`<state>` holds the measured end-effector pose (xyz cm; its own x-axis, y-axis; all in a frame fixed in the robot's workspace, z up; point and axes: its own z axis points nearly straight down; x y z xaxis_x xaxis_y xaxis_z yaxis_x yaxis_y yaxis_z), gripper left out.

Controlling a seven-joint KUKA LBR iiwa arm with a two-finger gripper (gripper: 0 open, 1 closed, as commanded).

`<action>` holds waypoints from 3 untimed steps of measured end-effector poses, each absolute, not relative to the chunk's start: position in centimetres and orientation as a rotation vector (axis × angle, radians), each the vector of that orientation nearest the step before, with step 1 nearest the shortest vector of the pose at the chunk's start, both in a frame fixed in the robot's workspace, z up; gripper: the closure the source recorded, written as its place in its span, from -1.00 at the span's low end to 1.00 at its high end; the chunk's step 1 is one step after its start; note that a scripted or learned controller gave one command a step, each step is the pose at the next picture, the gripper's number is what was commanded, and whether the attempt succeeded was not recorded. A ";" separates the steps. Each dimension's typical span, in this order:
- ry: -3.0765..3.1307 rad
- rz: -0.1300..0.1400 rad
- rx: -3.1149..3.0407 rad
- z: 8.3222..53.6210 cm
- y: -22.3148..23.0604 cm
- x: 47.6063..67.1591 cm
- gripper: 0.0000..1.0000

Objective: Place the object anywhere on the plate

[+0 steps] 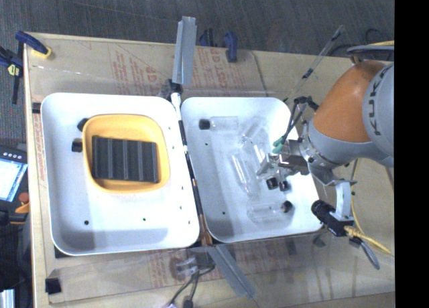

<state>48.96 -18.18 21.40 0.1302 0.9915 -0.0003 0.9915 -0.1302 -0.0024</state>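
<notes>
The claw (pixel 273 173) is seen low inside the right-hand bin (pixel 221 226), over a scatter of clear plastic items (pixel 249 159) that are hard to tell apart against the white floor. How far the claw is parted, and whether anything is caught in it, cannot be told: its tip is dark and small and merges with the clutter beneath it. Nothing can be said to be held.

The plate (pixel 127 126), yellow-rimmed with a dark ribbed insert, lies well to the claw's left, in the left-hand bin (pixel 67 233), across the ridge where the two bins meet.

The step in hand is judged to be the pick. It would be done well if one clear piece were singled out and closed on across its narrow width, since smooth transparent plastic is likely to slip or be nudged aside. A straight lift should be made before any sideways travel, so that the bin walls are cleared. The grasp should be confirmed before the plate is approached, and the release made low over the plate's middle, not its raised rim.
</notes>
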 end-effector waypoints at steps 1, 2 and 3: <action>-2.179 0.001 -2.260 28.9 -9.8 51.6 1.00; -2.285 0.004 -2.152 24.6 -5.5 57.3 1.00; -2.482 0.002 -1.923 23.4 2.1 60.2 1.00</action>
